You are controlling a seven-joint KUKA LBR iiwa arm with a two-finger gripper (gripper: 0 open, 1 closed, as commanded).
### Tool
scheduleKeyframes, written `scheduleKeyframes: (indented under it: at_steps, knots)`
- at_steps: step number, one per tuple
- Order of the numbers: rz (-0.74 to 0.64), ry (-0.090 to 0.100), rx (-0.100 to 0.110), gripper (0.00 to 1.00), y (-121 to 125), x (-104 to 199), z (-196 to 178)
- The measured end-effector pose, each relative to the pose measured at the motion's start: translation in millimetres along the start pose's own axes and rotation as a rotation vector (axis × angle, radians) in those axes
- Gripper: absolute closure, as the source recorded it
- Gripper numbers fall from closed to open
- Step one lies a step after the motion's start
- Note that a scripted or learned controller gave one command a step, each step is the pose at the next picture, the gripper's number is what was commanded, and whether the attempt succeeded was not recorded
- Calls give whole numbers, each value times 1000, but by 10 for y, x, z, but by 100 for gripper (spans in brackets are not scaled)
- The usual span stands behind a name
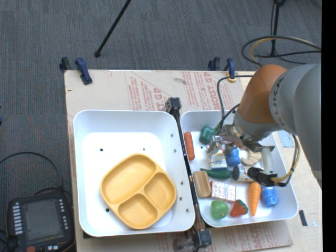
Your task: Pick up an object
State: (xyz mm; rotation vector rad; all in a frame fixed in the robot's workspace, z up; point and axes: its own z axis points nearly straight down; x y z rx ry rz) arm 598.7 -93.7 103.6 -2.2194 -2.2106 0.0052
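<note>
This is a robotics lab or test cell, not a home. A plywood surface [131, 88] stands on grey carpet [157, 30], its far edge held by blue clamps [83, 70]. Two shallow white bins [86, 140] sit side by side on it, one holding a yellow divided tray [138, 191], the other, at three o'clock, a jumble of toy food [231, 188]. A grey and orange industrial arm [278, 101] reaches in from three o'clock. At seven o'clock a teach pendant [39, 219] lies on the floor, and tripod legs [115, 20] stand at twelve o'clock.
</note>
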Motion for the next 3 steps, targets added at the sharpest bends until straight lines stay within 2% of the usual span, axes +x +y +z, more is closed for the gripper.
scheduleKeyframes:
  at_steps: [1,2,3]
  knots:
    - [1,0,0,0,0,0,0]
    - [-7,-3,-4,0,449,110,175]
    - [-8,-3,-4,0,448,115,173]
